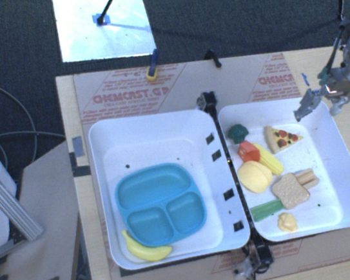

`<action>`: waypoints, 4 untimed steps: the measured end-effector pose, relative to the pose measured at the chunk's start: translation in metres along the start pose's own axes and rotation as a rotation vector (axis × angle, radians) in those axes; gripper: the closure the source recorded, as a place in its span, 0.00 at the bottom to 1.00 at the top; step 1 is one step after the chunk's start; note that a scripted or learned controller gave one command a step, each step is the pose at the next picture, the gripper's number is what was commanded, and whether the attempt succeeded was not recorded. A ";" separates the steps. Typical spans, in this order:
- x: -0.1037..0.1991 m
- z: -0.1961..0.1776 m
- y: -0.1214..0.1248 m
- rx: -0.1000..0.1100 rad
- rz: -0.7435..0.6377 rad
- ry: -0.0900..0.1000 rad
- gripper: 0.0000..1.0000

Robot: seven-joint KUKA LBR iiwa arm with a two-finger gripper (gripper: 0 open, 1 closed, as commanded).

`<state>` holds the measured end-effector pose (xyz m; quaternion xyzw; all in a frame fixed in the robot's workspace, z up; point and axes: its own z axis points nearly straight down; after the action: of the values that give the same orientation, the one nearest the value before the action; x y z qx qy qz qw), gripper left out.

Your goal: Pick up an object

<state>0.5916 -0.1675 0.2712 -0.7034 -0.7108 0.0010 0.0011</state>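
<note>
My gripper hovers over the far right corner of the right bin, fingers spread and nothing between them. It is open. Just left of and below it lies a pizza slice. Further left in that bin are a green broccoli piece, a red pepper, a yellow corn cob and a pale yellow round fruit. Nearer the front lie a bread slice, tan sticks, a green pod and a small yellow lump.
The left bin holds a blue divided plate and a banana at its front left. A black divider with clips runs between the bins. A metal frame stands at the far left.
</note>
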 end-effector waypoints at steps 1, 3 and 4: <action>0.028 0.143 -0.002 0.013 -0.003 0.006 0.00; 0.025 0.186 -0.033 -0.008 0.003 0.003 0.00; 0.074 0.189 -0.080 -0.002 -0.002 0.001 0.00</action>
<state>0.5104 -0.0946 0.0824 -0.7027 -0.7115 0.0001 0.0010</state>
